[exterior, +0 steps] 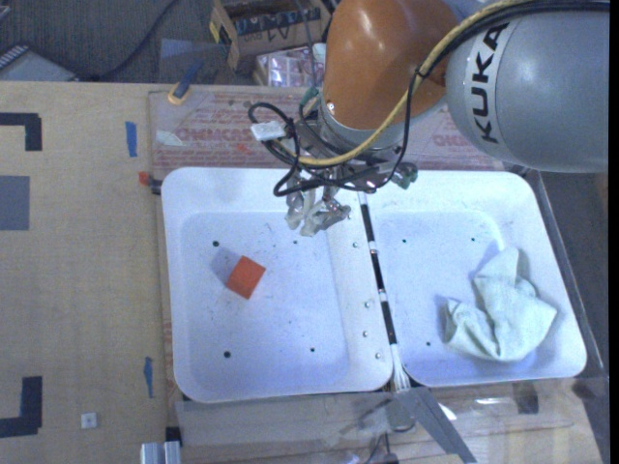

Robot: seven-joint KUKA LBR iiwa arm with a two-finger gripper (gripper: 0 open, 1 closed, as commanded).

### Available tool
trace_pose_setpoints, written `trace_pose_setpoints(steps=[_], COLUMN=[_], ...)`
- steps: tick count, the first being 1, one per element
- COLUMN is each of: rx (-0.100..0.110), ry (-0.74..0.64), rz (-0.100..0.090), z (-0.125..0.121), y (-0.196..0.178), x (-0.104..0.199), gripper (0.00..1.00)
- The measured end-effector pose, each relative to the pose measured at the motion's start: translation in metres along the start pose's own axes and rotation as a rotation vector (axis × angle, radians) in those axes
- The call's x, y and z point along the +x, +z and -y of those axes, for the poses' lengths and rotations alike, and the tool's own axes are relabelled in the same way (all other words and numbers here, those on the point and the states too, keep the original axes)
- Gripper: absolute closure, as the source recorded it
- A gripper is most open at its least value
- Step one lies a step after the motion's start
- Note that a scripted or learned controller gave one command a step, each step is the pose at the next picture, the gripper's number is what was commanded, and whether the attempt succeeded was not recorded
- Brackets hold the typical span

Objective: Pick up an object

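Pale wooden bench surface is seen to carry two shallow white plastic bins side by side, with black markings and short blue tape strips noted on the bare wood to the left. A small orange cube is recorded on the floor of the left-hand bin, left of that bin's centre, lying slightly rotated and touching neither wall. Nothing else is observed resting near it, apart from a few dark specks on the bin floor. The two-finger gripper is located above the upper right part of the same bin, close to the divide between the bins, well apart from the cube. Its pale fingers are seen pointing downward, but their spacing cannot be told (they are small and blurred), and no object is seen between them. Black and yellow cables are looped about the wrist, beneath the large orange band and the grey arm casing marked KUKA, which enters from the right. A crumpled pale green cloth is noted in the right-hand bin, toward its lower right side. Cardboard boxes and clutter are visible beyond the bench's far edge.
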State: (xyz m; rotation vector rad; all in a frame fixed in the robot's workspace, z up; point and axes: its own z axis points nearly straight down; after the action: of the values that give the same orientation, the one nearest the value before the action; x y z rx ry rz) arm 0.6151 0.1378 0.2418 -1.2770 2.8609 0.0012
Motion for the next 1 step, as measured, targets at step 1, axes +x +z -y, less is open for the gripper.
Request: trace_pose_setpoints(steps=[1], rx=[-0.001], ry=[-0.160], rz=[0.003], z=[-0.0043], y=[0.0137], x=[-0.0793], gripper=[1.00])
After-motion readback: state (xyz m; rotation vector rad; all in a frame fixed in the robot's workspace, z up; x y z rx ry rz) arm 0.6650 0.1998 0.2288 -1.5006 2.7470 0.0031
